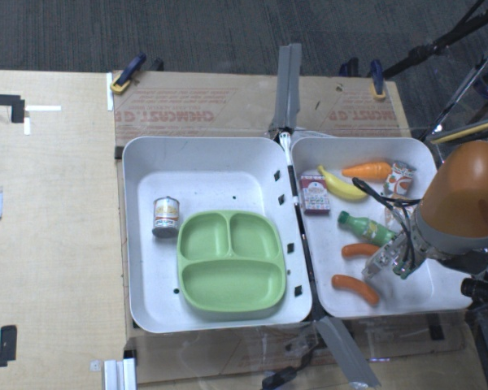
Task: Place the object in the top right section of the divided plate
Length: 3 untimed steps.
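The claw (388,260) hangs low over the right bin (419,299), right of the divided plate (230,261), at the toys; whether its fingers are apart or together I cannot tell, and nothing is seen between them. Just at its tip lie an orange sausage (359,250) and, nearer the camera, a second sausage (356,289). The green bottle (368,228) lies just beyond, then the banana (341,184), the carrot (367,170) and a small red carton (315,195) toward the bin's far end.

The plate sits in the left bin (142,242), a small tin (166,216) by its left edge. Its top right section (253,236) is bare.

Which toy is meant is unclear. The step looks like picking: I would centre on one sausage, across its short axis, clear of the bottle, lift well over both bin walls, then lower into that section.
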Available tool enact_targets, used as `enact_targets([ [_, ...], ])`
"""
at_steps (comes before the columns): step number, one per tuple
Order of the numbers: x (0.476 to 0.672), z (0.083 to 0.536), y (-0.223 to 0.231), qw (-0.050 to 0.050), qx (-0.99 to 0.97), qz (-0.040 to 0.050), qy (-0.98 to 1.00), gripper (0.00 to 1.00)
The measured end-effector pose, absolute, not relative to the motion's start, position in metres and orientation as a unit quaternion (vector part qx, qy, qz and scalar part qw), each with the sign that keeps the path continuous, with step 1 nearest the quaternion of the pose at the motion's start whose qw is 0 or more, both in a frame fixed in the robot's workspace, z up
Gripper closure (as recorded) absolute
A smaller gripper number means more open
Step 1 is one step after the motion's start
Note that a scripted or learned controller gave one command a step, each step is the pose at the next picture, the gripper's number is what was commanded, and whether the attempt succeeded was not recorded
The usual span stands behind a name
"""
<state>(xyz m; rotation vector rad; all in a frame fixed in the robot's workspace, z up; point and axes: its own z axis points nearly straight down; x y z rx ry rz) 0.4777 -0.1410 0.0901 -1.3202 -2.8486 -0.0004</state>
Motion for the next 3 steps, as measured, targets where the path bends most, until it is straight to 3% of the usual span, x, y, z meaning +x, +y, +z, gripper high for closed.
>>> enact_targets([
  [1,0.51,0.19,0.01,0.001,-0.42,0.0007,-0.908,1.0],
  [2,0.495,0.19,-0.073,0.001,-0.403,0.001,-0.915,1.0],
  [3,0.479,0.219,-0.109,0.0,-0.336,0.0004,-0.942,1.0],
])
